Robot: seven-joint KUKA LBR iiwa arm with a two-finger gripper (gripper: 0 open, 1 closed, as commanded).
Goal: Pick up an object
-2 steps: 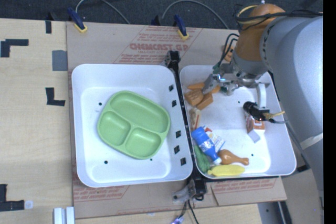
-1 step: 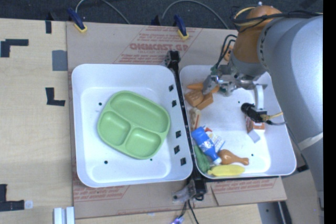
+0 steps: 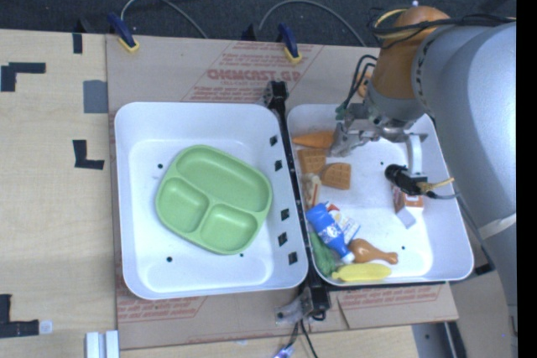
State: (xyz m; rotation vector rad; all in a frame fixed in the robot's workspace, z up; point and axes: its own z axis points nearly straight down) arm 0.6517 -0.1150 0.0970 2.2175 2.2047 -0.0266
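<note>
My gripper [image 3: 348, 138] is down in the right bin [image 3: 445, 260], can't tell its grip, right beside the orange wedge [image 3: 313, 140], toast [image 3: 336, 174] just below, blue bottle [image 3: 325, 230] further down.

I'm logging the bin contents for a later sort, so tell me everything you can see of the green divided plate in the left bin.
The green plate is a pale green tray with rounded corners, plastic by its look, moulded into three compartments: one long one along its upper side and two smaller ones below. It lies flat and face up, turned at a slant to the bin's walls, near the middle of the left bin. It rests on the bin's white floor; nothing lies in it or touches it otherwise.
</note>
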